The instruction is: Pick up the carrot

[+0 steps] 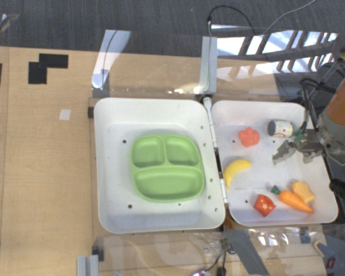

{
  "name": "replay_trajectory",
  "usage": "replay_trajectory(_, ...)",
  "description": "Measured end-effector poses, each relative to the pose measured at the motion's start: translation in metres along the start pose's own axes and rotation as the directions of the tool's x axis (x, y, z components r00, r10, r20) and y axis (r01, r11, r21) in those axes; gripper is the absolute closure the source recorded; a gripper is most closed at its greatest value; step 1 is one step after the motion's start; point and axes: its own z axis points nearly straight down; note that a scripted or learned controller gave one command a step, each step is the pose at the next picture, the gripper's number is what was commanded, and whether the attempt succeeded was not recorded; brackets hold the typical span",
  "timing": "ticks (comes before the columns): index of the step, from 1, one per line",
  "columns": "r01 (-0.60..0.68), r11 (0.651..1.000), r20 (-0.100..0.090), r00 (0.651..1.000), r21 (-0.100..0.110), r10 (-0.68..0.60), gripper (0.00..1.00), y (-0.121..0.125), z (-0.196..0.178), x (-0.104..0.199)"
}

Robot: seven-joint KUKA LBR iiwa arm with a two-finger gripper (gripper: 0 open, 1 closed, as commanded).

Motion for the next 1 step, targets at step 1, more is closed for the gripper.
replay_trajectory(1,-0.035,0.999,0.002,0.999,-0.005,0.035,0.0,-0.0382,0.0576,-0.0422)
